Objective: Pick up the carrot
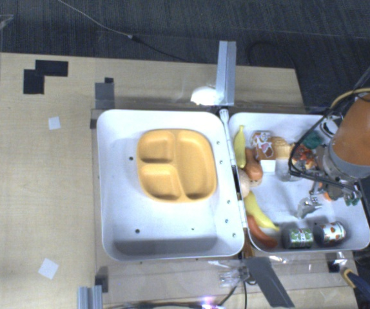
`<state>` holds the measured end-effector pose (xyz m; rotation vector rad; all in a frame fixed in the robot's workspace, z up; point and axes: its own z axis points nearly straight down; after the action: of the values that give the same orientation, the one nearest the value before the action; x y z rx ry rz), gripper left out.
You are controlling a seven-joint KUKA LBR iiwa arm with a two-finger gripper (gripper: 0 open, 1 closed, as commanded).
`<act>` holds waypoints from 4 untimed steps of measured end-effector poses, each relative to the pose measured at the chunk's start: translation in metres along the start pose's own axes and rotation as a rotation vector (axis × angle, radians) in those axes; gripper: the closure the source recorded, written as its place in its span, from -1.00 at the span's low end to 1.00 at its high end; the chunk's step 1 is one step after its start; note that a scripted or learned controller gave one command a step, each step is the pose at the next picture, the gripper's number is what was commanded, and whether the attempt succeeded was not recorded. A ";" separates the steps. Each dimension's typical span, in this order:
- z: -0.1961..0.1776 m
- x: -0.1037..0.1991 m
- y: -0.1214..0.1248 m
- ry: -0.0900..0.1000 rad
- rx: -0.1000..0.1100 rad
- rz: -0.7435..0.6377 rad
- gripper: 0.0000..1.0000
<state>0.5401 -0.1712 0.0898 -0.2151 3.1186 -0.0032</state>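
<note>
The carrot (263, 233) is an orange-red piece lying in the front left corner of the right bin (359, 235). Its upper end is partly covered by a yellow banana (260, 210). My gripper (309, 205) hangs below the orange wrist band over the middle of the right bin. It is to the right of the carrot and slightly farther back, apart from it. Nothing shows in the gripper. The arm's bulk hides part of the bin's right side.
Two cans (298, 238) (331, 233) lie at the front of the right bin, just in front of the gripper. A second banana (239, 147), a sausage-like piece (254, 170), a packet (262, 145) and a bun (282, 150) crowd the back left. The left bin (117, 192) holds a yellow divided plate (175, 165).
</note>
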 end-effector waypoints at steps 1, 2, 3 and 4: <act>0.001 -0.025 0.002 0.003 0.001 0.152 -1.00; -0.013 -0.028 0.003 -0.007 0.003 0.146 1.00; -0.101 -0.102 0.047 0.001 -0.001 0.489 1.00; 0.000 -0.030 0.034 0.000 0.000 0.228 1.00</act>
<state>0.5655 -0.1329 0.0903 0.1417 3.1231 -0.0006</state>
